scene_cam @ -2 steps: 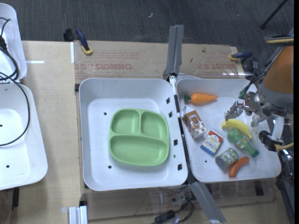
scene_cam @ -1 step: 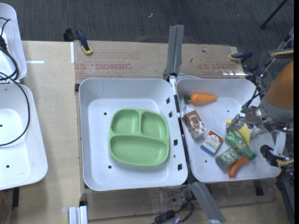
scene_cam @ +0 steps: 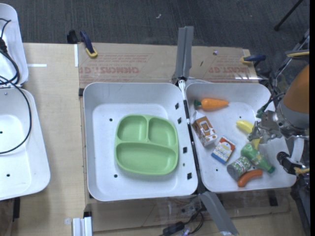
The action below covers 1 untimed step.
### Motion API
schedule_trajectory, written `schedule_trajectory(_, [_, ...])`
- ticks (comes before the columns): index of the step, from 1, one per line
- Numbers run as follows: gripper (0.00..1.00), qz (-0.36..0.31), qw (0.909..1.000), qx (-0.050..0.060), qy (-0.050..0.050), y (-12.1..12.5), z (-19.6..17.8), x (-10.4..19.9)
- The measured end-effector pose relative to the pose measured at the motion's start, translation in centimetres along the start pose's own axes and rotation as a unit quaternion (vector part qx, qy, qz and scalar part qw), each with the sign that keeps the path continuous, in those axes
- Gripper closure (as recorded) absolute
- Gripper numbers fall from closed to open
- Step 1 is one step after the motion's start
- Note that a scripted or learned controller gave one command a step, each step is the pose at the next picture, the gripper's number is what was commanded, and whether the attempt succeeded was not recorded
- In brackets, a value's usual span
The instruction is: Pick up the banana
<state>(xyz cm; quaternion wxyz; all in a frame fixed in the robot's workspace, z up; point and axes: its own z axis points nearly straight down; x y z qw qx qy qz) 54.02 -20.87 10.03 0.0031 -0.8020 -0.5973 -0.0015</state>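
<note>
— What's the setting?
— A wooden bench [scene_cam: 59, 132] on dark carpet, with cardboard laid under two shallow white bins.
— Starting from the left?
— The left bin [scene_cam: 93, 146] holds a green divided plate [scene_cam: 146, 144], lying flat near its middle.
— And the right bin [scene_cam: 221, 183]?
— Against its left wall lies a small brown carton [scene_cam: 204, 131], with a blue and white box [scene_cam: 223, 150] just below it. A toy carrot [scene_cam: 212, 103] sits near the top. Lower down are a green-labelled can [scene_cam: 239, 166], an orange sausage-shaped toy [scene_cam: 250, 177] beside it, and a green bottle [scene_cam: 258, 159] lying tilted.
— Where's the banana [scene_cam: 244, 126]?
— At the bin's right side, between carrot and bottle, resting on the floor.
— And the gripper [scene_cam: 262, 128]?
— It reaches in from the right, its tip just beside the banana's right end. Whether it's spread or pressed together, I cannot tell.
</note>
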Motion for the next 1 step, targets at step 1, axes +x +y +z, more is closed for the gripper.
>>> schedule_trajectory(1, [1.00, 0.044, 0.9990, -0.001, -0.004, 3.55, -4.46, 1.34])
